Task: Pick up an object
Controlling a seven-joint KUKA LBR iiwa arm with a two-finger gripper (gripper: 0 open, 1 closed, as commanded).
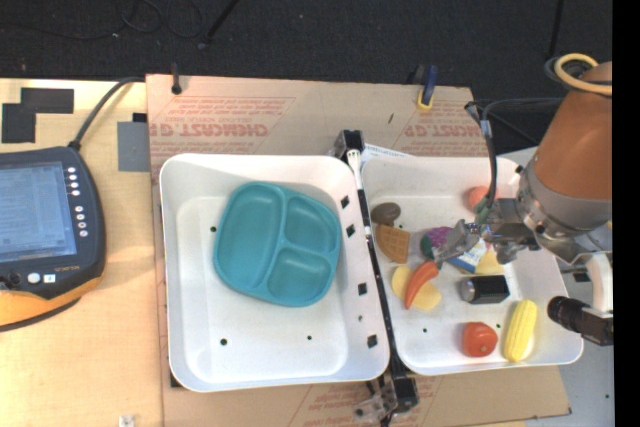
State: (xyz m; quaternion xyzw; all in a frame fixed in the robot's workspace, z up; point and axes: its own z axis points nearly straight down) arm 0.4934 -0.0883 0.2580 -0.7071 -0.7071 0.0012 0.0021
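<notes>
The right bin (pixel 560 355) holds several toy foods: a purple grape bunch (pixel 437 240), a red pepper (pixel 424 273) lying over a yellow piece (pixel 421 295), a brown waffle-like piece (pixel 393 242), a dark brown lump (pixel 385 212), a black block (pixel 485 289), a tomato (pixel 479 339), a corn cob (pixel 519 329) and an orange-red piece (pixel 478 198). My gripper (pixel 476 239) is low in this bin, just right of the grapes and over a blue-and-white item (pixel 467 261). The arm hides part of the bin's right side.
The left bin (pixel 190 335) holds a teal divided plate (pixel 278 243). A tablet-like screen (pixel 45 215) lies on the bench at far left. A raised black-clipped rim (pixel 362 245) divides the two bins. Cardboard (pixel 260 115) lies under both.
</notes>
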